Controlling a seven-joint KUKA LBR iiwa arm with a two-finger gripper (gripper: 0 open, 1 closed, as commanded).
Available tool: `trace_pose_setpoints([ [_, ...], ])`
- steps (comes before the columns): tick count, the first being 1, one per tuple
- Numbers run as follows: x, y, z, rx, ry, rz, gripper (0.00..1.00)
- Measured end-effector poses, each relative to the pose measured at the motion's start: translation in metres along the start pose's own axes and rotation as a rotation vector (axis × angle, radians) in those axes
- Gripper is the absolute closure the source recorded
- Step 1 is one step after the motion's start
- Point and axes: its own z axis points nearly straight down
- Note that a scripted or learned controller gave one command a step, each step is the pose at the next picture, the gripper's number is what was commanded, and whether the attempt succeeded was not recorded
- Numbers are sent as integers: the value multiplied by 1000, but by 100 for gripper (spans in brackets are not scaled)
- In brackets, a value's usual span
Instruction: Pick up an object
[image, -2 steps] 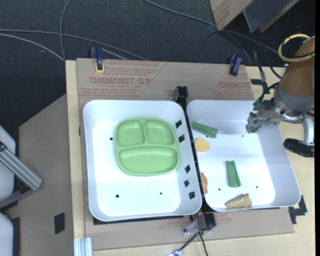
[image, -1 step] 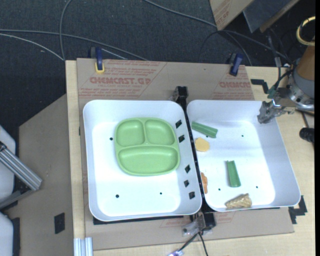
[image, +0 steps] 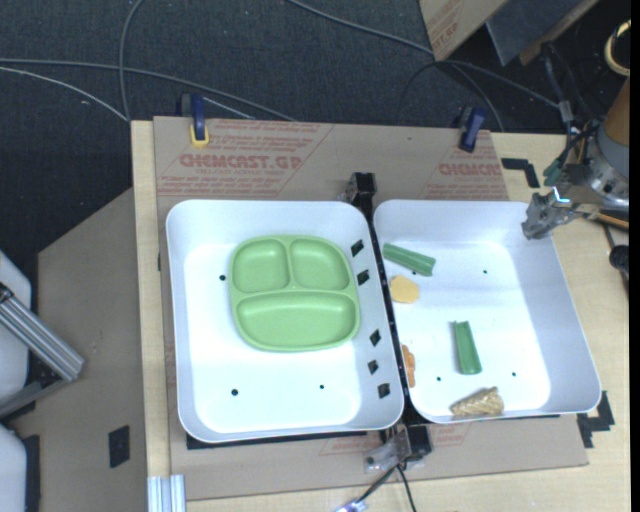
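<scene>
The grey metal two-finger gripper (image: 541, 212) sits at the right bin's far corner, so small and blurred that its finger spacing cannot be told. The arm behind it is cut off by the right edge. A small orange piece (image: 408, 364) lies against the right white bin's (image: 560, 300) left wall, partly hidden by the rim, its shape unclear. The crumbly tan lump (image: 477, 403) near that bin's front edge is too blurred to identify.
</scene>
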Motion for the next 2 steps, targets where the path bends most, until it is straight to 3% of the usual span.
trace_pose_setpoints([
  [2,111,-27,-3,6,5,-5,100],
])
